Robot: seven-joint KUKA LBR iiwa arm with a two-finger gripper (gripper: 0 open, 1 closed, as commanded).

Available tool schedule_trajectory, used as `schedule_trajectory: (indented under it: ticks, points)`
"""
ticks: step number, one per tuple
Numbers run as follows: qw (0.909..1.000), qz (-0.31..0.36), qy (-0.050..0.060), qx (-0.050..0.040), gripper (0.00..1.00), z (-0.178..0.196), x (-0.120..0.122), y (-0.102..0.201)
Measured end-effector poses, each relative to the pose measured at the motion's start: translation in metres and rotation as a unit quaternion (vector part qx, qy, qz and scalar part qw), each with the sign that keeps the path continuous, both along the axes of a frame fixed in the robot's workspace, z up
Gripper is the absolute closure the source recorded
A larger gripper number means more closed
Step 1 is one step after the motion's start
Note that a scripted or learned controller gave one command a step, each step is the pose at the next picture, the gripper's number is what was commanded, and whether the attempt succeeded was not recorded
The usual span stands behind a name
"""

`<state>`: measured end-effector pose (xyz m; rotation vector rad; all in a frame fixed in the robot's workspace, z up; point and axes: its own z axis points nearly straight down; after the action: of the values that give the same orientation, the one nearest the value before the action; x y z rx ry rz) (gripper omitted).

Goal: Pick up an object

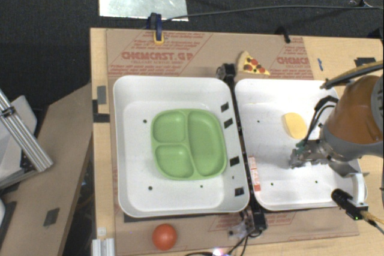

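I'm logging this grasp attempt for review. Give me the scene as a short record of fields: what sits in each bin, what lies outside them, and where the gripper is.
left bin: green divided plate, lying flat near the middle
right bin: yellow flat piece, near the middle
gripper: low over the right bin floor, just below the yellow flat piece in the view
outside bins: pizza slice toy at the far rim; orange ball at the near edge
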<state>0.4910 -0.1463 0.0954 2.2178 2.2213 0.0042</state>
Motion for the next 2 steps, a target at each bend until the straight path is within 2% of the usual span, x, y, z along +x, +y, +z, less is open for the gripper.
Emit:
schedule_trajectory:
  ticks: [1,2]
  points:
    - [1.0000,0.002,-0.002,-0.0008,1.00,0.062,0.004,0.005]
    - [1.0000,0.002,-0.002,-0.0008,1.00,0.108,0.010,0.010]
